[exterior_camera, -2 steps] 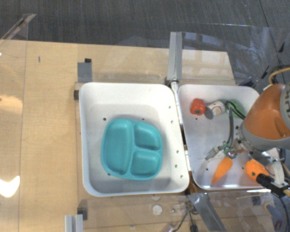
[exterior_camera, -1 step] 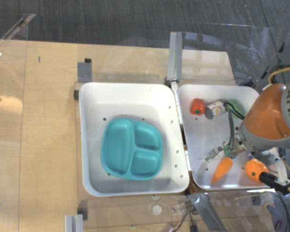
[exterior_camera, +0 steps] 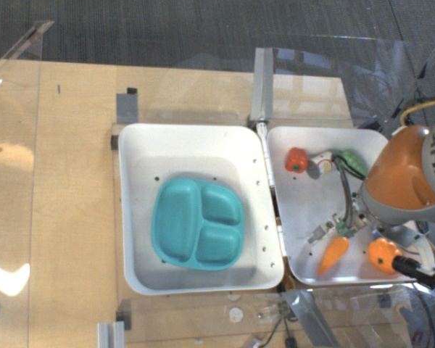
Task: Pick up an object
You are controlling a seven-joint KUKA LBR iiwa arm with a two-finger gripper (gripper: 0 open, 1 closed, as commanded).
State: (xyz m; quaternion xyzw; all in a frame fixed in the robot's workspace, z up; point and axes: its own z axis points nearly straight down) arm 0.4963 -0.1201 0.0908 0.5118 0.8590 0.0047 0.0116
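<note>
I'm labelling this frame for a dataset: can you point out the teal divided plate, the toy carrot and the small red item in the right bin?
teal divided plate (exterior_camera: 175,223): camera view, its large left compartment.
toy carrot (exterior_camera: 334,254): camera view, middle of its orange body.
small red item (exterior_camera: 296,161): camera view, centre of its red top.

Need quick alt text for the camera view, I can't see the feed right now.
The arm reaches into the right bin, its gripper just above a toy carrot. A teal divided plate lies in the left bin.
</note>
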